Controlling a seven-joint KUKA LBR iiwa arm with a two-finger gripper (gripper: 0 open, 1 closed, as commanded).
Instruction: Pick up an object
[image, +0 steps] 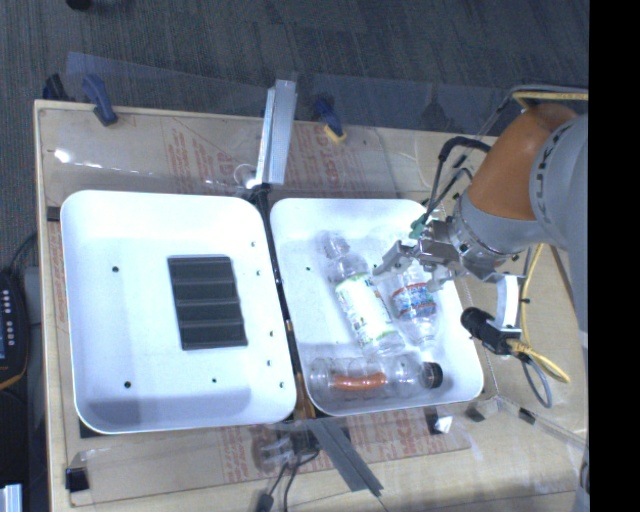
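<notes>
Your gripper (408, 262) hangs low in the right bin (300, 225), just above a red-labelled bottle (415, 305); you cannot tell its grip state.

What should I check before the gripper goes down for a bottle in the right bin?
1. Target in view: ok. The red-label bottle lies just under the gripper.
2. Finger state: cannot tell. The view from above is too cluttered there.
3. Anything held already: cannot tell. No bottle clearly sits between the fingers.
4. Neighbours: not ok. The green-label bottle lies right beside the target, seemingly touching it, so both may shift.
5. Other clutter: ok. The dark-capped bottle lies along the near wall of the right bin, apart from the gripper.
6. Drop spot: ok. The left bin holds a black ribbed block, with bare floor around it.
</notes>
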